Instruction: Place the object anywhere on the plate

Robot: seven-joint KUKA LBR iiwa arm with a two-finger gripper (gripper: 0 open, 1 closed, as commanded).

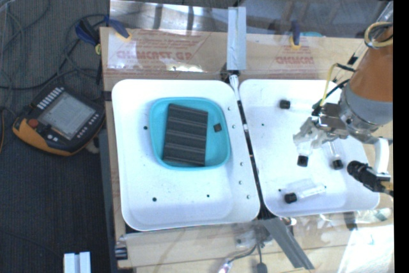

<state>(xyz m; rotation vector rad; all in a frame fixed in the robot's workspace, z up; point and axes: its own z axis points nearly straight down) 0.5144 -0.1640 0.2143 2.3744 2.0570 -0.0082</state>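
Arm [374, 83] reaching in from right over right bin [268, 137], gripper [315, 142] spread and holding nothing, dark ridged block [186, 134] already on blue plate [156, 131], left bin [134, 188].

The arm [374, 83] runs off the right edge, and the clear tube [305, 192] is blurred.

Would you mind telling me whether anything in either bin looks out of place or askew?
Nothing looks spilled or damaged. The dark ridged block already covers much of the teal plate, slightly tilted, with a small black cube beside it.
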